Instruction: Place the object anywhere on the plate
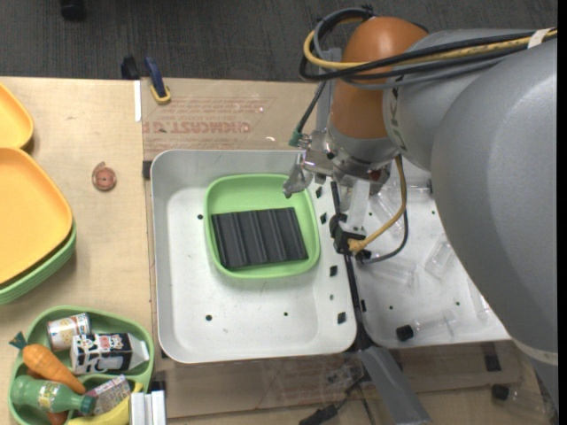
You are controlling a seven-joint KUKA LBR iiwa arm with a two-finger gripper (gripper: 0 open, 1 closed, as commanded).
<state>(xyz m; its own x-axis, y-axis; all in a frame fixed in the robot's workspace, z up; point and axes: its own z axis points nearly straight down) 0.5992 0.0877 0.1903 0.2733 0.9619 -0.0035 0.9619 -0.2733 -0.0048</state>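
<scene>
Dark carpet runs behind the counter (89, 113), a pale wooden top with cardboard taped under two white bins. In the left bin (177, 299) sits a green plate (261, 193), squarish with rounded corners and a raised rim, and on it lies a dark ribbed slab (260, 237), flat and square to the plate. It looks like a rigid, light piece of moulded plastic or rubber, its grooves offering some bite; lying so low, I'd judge the long edges the place to take it, though the rim crowds them on the near and left sides.

The tool (299, 177) hangs at the plate's far right corner, just beside the slab's corner, and from here I cannot tell how it is set or whether it touches anything.

The slab looks to be within the rim already, so the placing seems done. There is bare bin floor below and left of the plate; the wall between the bins stands close on the right, under the arm (372, 69). The right bin (425, 317) holds clear scraps.
</scene>
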